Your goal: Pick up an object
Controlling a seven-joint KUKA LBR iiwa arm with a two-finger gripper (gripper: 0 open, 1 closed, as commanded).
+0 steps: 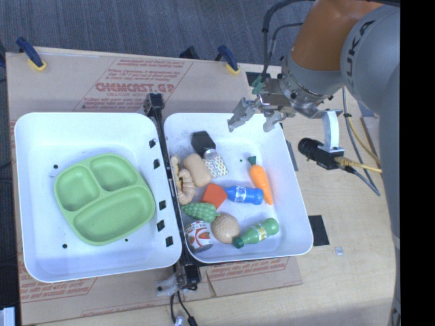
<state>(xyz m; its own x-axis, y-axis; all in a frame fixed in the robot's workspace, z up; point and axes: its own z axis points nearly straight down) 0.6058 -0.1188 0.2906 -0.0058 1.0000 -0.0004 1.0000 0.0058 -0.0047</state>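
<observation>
My gripper hangs over the far rim of the right bin, its two grey fingers spread apart and open with nothing between them. Below it in that bin lie several toy items: a black block, a speckled shaker, a beige lump, a carrot, a blue bottle, an orange wedge, a green bumpy piece, a tan egg shape, a green bottle and a red-and-white can.
The left bin holds a green divided plate. A black divider with clips runs between the bins. Blue clamps hold the cardboard at the bench's far edge.
</observation>
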